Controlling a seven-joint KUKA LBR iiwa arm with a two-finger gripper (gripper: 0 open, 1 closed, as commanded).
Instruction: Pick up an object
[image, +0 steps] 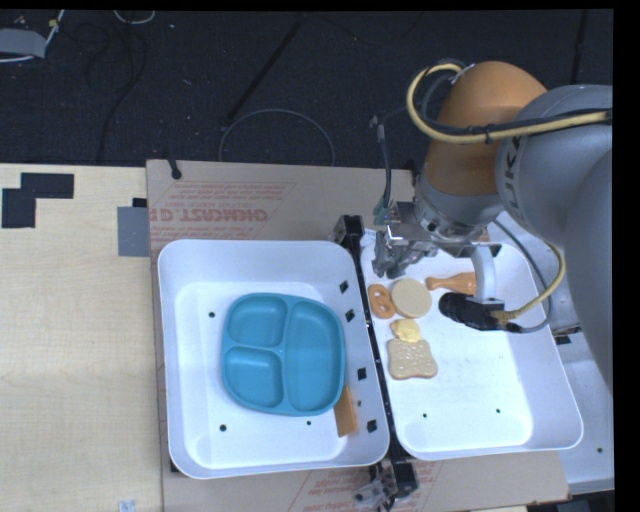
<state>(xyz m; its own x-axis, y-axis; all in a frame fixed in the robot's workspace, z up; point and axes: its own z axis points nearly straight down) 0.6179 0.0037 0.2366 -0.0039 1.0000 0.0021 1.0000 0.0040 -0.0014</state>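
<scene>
Dark floor (200, 80) | cardboard-topped bench (250, 200) | two white bins (190, 270) | fingers (388, 262) state unclear

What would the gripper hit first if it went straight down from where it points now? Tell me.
Most likely the white floor of the right bin near its top left corner, beside the pretzel and round cracker. The gripper points down there; depth is unclear.

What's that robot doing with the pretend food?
The robot arm is reaching into the right bin, with its gripper hanging just above a little pile of toy food: a pretzel, a round cracker and a slice of toast. It hasn't picked anything up yet. The left bin holds a blue plate.
</scene>
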